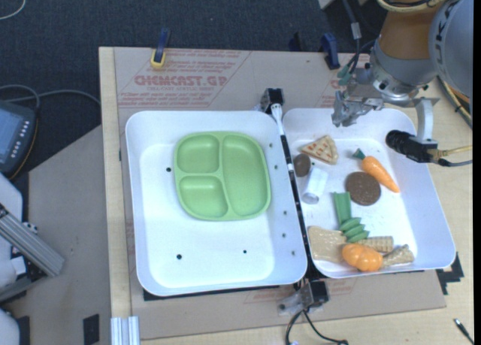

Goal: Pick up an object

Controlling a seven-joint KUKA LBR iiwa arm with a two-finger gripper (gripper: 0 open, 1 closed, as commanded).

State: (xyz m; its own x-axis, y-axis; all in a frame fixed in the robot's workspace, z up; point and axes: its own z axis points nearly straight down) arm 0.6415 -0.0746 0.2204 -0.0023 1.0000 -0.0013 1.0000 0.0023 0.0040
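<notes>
Toward the far side of the right bin (432, 208), a wedge-shaped sandwich piece (322, 149) is the object I judge nearest the gripper (347, 113), which hangs just above the bin's far rim, a little right of the wedge and apart from it. Whether its fingers are spread or pressed together I cannot tell; they read as a dark cluster under the grey wrist, and I see nothing between them. To do this step well I would pick a target with free space on two sides and bring the gripper straight down over it. The wedge looks flat and low, so a pinch across its short width seems safer than along its length. The orange carrot (380, 172), tapered and smooth like moulded plastic, lies well clear to the right and may be the easier shape to clamp across its body. The brown disc (364, 188) lies flat and offers little edge. At the near end, the green bean pieces (347, 216), crackers (361, 244) and an orange rounded fruit (360, 256) crowd together and touch, so I would avoid them. In the left bin (146, 208) sits a pale green divided plate (222, 175), matte, with three compartments.
</notes>
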